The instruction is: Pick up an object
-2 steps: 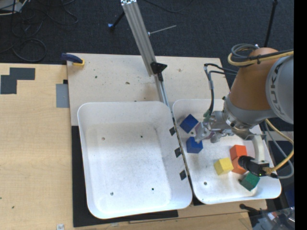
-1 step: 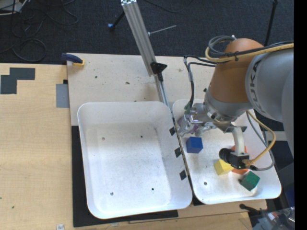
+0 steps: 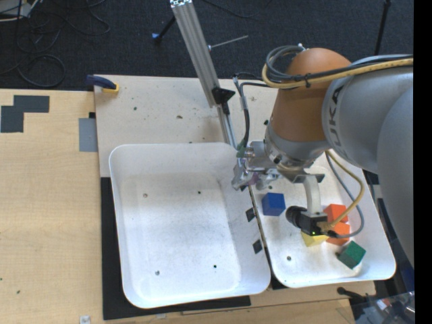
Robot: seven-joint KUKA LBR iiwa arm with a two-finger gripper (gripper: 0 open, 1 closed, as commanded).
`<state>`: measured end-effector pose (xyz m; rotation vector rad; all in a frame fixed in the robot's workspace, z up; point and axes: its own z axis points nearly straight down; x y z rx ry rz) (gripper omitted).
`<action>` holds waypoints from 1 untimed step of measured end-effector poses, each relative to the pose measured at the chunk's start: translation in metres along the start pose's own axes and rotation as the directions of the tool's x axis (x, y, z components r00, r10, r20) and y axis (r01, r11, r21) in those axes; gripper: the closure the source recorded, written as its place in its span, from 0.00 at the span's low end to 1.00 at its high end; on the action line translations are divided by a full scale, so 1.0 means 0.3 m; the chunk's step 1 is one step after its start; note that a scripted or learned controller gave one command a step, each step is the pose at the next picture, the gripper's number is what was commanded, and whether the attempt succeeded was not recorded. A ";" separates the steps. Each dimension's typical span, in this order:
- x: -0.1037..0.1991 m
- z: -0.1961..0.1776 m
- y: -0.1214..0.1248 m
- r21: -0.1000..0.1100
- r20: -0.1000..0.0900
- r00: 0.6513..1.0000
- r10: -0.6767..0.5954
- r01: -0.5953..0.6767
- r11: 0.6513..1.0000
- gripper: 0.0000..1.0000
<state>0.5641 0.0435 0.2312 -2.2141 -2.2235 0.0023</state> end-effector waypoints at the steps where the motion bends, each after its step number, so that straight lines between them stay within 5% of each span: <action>1: 0.162 -0.024 0.014 0.000 0.000 1.000 0.000 0.000 1.000 1.00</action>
